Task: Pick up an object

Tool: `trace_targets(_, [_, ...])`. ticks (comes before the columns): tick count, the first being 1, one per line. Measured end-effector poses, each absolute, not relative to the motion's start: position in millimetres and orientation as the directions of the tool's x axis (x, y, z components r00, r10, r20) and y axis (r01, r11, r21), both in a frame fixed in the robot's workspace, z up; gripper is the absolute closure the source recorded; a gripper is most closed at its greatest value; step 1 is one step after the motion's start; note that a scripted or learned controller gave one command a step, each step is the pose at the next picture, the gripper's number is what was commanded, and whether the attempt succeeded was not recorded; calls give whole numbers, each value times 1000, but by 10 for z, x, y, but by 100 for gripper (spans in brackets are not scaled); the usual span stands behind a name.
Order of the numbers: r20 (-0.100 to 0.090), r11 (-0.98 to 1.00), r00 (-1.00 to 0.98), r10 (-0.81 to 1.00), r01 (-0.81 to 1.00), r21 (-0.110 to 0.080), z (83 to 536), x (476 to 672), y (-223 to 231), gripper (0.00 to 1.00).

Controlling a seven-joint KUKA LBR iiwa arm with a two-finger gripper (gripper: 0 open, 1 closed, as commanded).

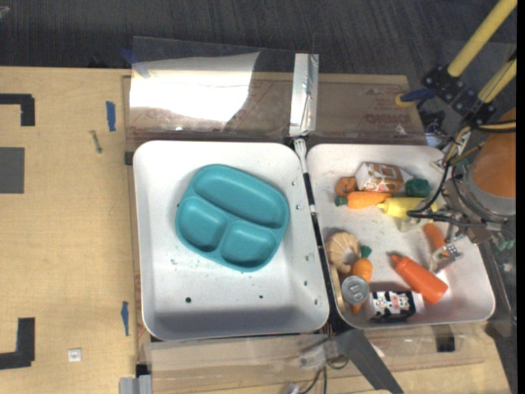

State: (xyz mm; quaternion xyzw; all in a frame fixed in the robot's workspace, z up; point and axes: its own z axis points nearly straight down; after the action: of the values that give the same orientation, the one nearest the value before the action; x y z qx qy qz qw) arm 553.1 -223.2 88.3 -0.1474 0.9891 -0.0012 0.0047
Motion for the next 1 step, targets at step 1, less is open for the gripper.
trace_targets(1, [-9, 996, -996, -94, -94, -2, 886, 5570, -1952, 0])
